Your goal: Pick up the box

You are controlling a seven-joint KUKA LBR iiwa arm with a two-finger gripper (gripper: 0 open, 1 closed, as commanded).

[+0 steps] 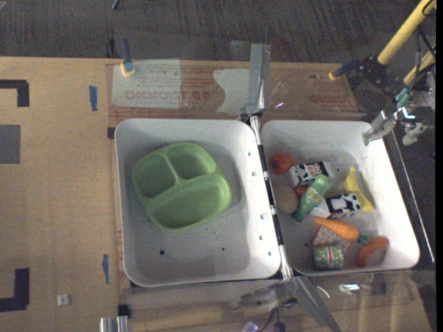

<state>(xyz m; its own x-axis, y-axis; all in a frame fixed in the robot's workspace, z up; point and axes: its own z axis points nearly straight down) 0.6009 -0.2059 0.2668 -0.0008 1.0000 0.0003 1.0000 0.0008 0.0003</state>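
Sitting in the left bin [131, 254], a green divided plate [182, 185] lies tilted. Right of it, the other bin [394, 185] holds two cow-print boxes [309, 173] [343, 204] partly overlapped by a green bottle [311, 198]. At the frame's upper right edge, the gripper [398, 120] is cut off; its state is unclear.

floor [208, 12]: dark grey carpet | bench [55, 185]: tan cardboard, blue tape [93, 97] strips

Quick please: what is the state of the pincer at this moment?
Pincer: at the far right corner of the right bin, above the rim; open or closed cannot be told.
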